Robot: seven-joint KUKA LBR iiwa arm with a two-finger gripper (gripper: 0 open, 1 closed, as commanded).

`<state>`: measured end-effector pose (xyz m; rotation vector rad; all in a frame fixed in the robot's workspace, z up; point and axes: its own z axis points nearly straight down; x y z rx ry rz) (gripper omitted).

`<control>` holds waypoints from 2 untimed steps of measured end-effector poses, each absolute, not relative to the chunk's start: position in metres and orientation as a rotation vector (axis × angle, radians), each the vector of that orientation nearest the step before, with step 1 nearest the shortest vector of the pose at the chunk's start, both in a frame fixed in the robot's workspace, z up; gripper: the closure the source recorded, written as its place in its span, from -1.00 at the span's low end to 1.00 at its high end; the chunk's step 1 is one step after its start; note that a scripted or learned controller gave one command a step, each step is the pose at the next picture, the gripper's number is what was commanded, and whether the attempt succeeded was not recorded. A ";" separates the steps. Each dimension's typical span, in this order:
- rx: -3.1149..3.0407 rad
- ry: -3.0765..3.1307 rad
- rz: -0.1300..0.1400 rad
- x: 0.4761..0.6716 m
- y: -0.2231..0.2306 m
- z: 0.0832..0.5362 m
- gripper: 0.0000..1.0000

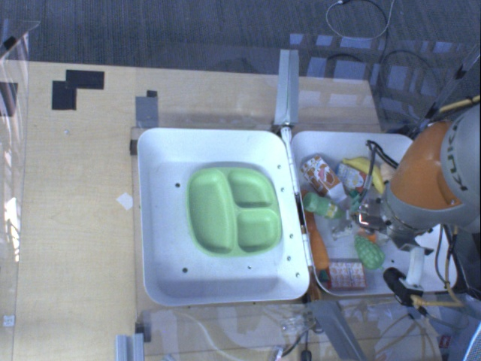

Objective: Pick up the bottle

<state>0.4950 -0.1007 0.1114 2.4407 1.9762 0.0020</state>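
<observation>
My jaws [366, 220] are low inside the right bin [402, 140], at the right of the frame; I cannot tell how wide they stand, or if something is between them. The bottle [322, 205], green, lies just to their left, near the bin's left wall. A carrot [319, 249] lies below it, a can [347, 274] at the lower edge. The left bin [161, 201] carries a green divided tray [233, 210]. Both bins rest on the wooden surface [75, 224].
</observation>
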 end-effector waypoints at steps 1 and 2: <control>2.417 1.983 0.017 0.492 -0.088 0.090 -1.00; 2.411 1.986 0.029 0.495 -0.086 0.102 1.00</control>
